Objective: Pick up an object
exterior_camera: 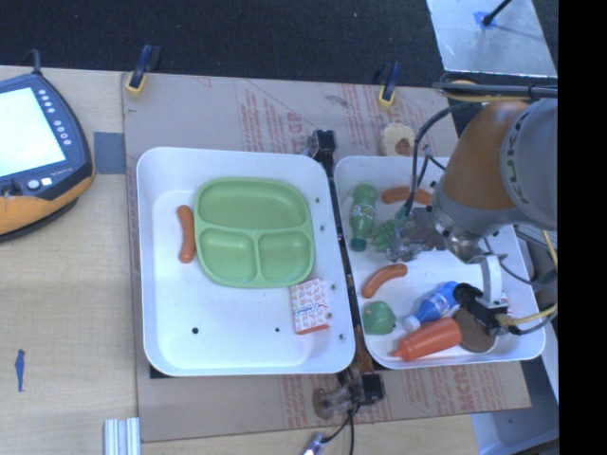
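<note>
Right of centre, gripper (410, 240) low over green toy (384, 233), claw state unclear; probably light, stiff plastic, best pinched across the middle.

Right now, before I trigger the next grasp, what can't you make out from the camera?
- Gripper: too small and dark in the camera view to read its fingers.
- Green item beside the gripper: partly covered by it, so contact is unclear.
- Right bin: its far right side lies under the arm.
</note>
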